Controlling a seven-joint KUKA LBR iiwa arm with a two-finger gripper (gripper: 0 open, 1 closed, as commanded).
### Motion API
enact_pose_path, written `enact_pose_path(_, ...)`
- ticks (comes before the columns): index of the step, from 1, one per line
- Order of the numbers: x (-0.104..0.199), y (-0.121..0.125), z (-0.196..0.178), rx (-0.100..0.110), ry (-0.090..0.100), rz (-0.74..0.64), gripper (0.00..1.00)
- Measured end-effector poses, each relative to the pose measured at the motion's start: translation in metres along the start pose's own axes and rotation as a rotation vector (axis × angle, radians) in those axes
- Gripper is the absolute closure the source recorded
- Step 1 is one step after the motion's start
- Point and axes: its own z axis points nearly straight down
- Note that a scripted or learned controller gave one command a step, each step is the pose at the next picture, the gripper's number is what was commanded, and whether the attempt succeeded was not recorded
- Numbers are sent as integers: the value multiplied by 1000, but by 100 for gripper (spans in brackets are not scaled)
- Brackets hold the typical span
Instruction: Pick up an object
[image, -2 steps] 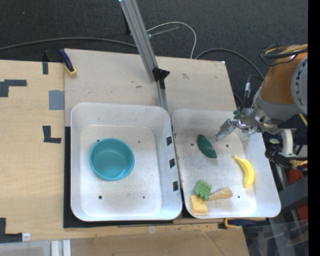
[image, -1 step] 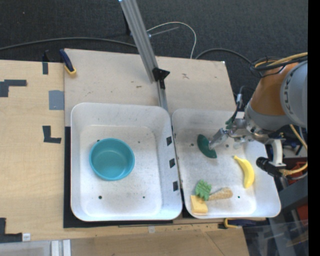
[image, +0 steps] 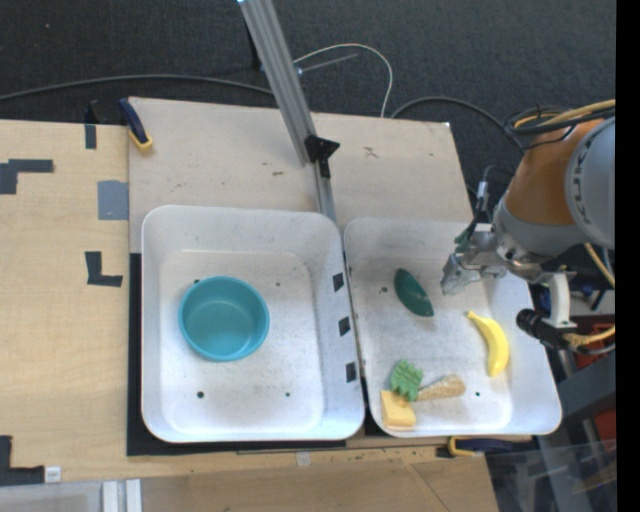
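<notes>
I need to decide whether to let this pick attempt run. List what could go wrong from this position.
1. The gripper sits beside the dark green object, not over it; closing here would likely miss it.
2. It is near the right bin's far wall, so a descent might clip the rim.
3. The banana lies just in front of it; a sideways sweep could knock it away.

My gripper (image: 458, 275) looks dull grey metal, orange band (image: 545, 180) above it glossy. Just beside it, dark green leaf-shaped piece (image: 412, 292) smooth plastic; banana (image: 490, 342) shiny plastic. Bins (image: 160, 300) matt white, speckled. Far bin: teal bowl (image: 224, 318) smooth plastic.
</notes>
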Motion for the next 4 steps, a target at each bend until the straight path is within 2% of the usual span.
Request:
enact_pose_path(1,-8,-1,-47,-6,-1,2,100)
enact_pose_path(2,-8,0,-67,-4,0,2,100)
enact_pose_path(4,98,-16,-52,1,2,-3,100)
